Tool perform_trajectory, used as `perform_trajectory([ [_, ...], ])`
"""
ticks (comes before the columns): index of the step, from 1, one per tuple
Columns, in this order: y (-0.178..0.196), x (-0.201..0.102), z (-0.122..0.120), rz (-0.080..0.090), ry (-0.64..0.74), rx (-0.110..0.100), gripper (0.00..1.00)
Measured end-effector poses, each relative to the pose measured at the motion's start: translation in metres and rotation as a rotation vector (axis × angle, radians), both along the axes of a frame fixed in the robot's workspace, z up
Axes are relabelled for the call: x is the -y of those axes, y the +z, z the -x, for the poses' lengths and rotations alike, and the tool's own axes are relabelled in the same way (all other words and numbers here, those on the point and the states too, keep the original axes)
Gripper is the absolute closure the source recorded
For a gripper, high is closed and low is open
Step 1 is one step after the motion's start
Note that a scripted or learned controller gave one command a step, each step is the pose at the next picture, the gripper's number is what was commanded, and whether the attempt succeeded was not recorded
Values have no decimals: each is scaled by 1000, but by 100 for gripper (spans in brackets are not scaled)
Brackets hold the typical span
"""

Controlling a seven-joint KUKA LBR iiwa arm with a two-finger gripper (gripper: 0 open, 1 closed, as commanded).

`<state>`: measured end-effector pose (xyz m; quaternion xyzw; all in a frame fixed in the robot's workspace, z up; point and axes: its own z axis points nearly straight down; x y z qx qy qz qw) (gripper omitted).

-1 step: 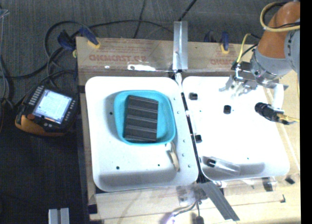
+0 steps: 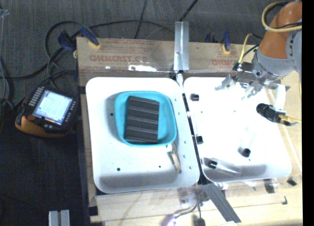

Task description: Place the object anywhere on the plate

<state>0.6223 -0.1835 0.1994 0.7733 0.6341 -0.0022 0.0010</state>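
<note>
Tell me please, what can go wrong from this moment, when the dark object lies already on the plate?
1. The ridged dark object lies on the blue plate with its near end at the plate's rim, so a bump might slide it off.
2. The end effector hangs over the right bin, near that bin's far wall; a low move there might strike the wall.
3. A small black piece lies in the right bin and might be caught by mistake.

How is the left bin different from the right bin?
The left bin holds a blue plate with a dark ribbed block lying on it; the right bin holds only a few small dark bits. The gripper sits over the right bin's far edge, not the left bin. Both bins are white and shallow.
</note>
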Motion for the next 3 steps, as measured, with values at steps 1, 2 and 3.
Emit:
perform_trajectory([
  [1, -42, 29, 80, -4, -11, -1, 0],
  [2, 9, -12, 139, -5, -22, -1, 0],
  [3, 47, 35, 138, -3, -28, 1, 0],
])
